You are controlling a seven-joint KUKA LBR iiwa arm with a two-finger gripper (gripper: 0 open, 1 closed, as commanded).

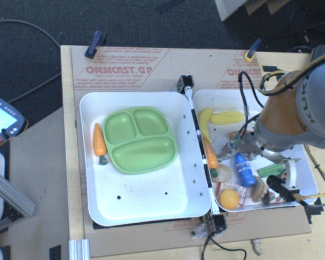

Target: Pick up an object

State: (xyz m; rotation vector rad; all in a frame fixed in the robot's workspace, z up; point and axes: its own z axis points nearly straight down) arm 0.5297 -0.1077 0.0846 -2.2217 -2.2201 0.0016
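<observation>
**Arm over the crowded right bin, two bins on the bench**

On the bench stand two shallow white bins side by side. The left bin (97,194) holds two things: one green divided plate (140,140) with three compartments, lying flat near the bin's middle, and one toy carrot (99,141) just beside the plate's left edge, its green top toward the near side.

The right bin (219,97) is crowded. At its far end lie one yellow banana (205,121) and one yellow corn cob (226,117), touching or nearly so. One more orange carrot (210,156) lies along the bin's left wall. Near the middle lies one blue bottle (244,170), tilted on its side, and to its right one green piece (271,170) that I cannot identify. At the near left corner sits one orange ball-shaped fruit (229,199). Other small items around these are too jumbled to count.

The grey arm (292,112) with its orange band reaches in from the right, above the right bin. The gripper (239,143) hangs just beyond the blue bottle's far end, near the middle of the bin; whether it is parted or closed cannot be told from here, and nothing is seen held in it.
</observation>
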